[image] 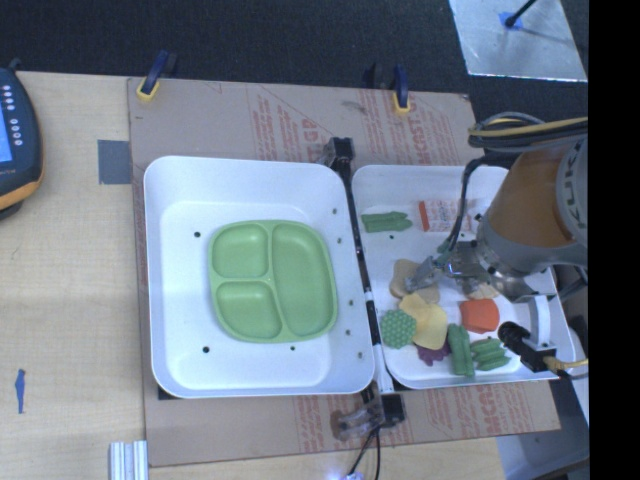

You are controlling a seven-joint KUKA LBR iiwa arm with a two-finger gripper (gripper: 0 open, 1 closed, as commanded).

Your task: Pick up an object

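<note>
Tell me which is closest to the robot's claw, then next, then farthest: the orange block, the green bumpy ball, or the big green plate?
From the gripper:
1. Orange block, just below-right of it in the right bin.
2. Green bumpy ball, near that bin's lower left corner.
3. Green plate, in the left bin.

The grey, orange-banded arm [535,213] reaches leftward, end effector [432,271] pointing down-left.
</note>
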